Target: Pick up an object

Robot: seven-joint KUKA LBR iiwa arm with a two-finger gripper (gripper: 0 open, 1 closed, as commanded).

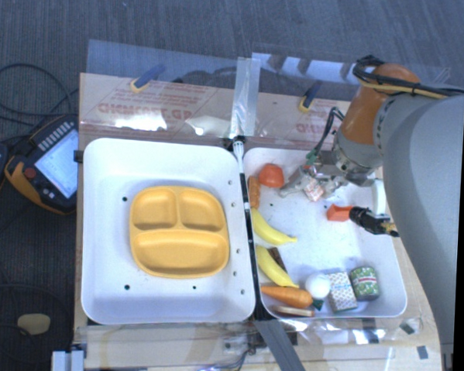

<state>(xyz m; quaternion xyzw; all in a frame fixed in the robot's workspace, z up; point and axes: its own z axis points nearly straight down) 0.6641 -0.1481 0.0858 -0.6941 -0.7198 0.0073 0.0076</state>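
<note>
1. The arm (358, 121) comes in from the view's right and hangs over the back half of the right bin (392, 306), wrist turned down.
2. The jaws sit low over that bin's floor, between a red ball (271, 175) and an orange block (338, 213). I cannot tell whether they are spread or pressed together (the metal there is a blur).
3. A small pink thing (315, 191) lies right at the jaws. It is too blurred to name, and I cannot tell whether it is pinched or merely lying under them.
4. The red ball is near the bin's back corner on the view's left, close to the jaws. The orange block is just on their other side, apart from them.
5. One banana (272, 231) lies mid-bin against the wall shared with the other bin. A second banana (274, 267) lies just in front of it.
6. A carrot (287, 296) lies along the front wall, touching the second banana's tip.
7. Beside the carrot sit a white ball (317, 285), a chequered box (341, 291) and a green can (364, 281) (all three bunched close together, toward the front right corner).
8. The left bin (95, 290) holds a yellow plate (179, 232) with three compartments, lying flat near its middle.
9. Both bins stand wall to wall on the worktop (174, 112). A pendant (51, 164) lies off its left edge.
</note>
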